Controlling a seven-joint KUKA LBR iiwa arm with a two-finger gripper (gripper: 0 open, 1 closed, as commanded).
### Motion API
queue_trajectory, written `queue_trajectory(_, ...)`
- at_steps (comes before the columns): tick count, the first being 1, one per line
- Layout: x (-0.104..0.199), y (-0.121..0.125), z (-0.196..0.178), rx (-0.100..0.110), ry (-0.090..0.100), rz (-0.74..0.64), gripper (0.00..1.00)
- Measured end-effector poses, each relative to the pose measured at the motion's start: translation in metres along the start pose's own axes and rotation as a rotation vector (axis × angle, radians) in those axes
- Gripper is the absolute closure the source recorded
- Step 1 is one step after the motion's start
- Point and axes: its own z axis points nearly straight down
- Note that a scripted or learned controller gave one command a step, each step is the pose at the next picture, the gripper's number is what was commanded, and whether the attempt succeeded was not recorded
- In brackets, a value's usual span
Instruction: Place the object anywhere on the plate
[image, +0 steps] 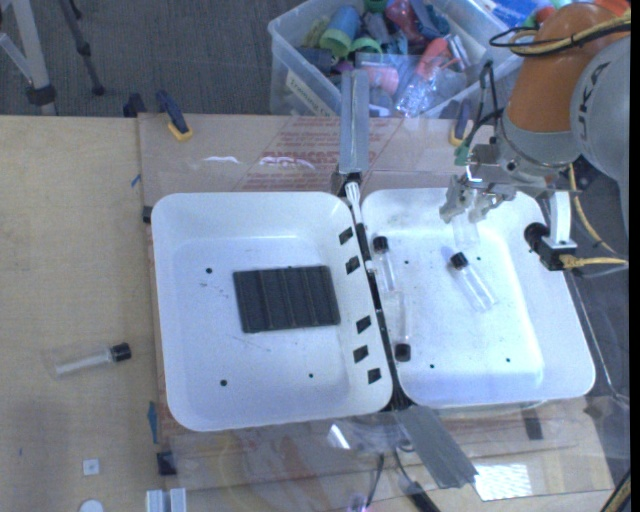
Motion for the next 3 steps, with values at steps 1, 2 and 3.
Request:
queue_trajectory(1,0.050,-0.053,-0.069,0.002,0.002,-0.163,1.00)
queue_trajectory(2,0.118,-0.061,-0.068,0.001,0.002,-0.430,1.00)
queue_trajectory(3,0.180,-0.085,-0.039,0.004,0.002,-0.142,1.00)
